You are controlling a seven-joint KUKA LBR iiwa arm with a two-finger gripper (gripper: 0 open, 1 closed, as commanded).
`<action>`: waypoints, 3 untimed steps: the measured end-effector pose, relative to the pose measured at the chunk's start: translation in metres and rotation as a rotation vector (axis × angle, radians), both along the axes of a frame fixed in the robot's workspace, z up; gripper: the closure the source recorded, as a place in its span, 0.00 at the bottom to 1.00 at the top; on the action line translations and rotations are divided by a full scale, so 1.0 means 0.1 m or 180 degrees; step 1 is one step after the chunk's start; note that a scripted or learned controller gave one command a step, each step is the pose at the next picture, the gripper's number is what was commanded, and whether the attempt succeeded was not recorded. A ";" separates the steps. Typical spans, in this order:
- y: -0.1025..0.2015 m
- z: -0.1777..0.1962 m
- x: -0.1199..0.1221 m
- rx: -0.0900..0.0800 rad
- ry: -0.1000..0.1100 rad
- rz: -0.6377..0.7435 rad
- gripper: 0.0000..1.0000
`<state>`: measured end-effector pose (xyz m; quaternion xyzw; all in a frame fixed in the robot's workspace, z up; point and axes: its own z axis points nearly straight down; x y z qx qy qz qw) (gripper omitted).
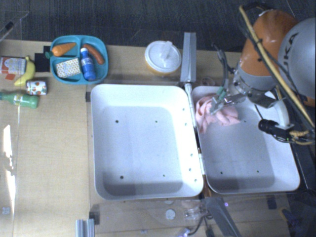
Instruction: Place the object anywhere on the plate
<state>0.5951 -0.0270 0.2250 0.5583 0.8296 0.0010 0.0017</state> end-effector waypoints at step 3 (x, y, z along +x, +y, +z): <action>1.40 -0.02 -0.67 -0.0006 -0.0001 0.3768 1.00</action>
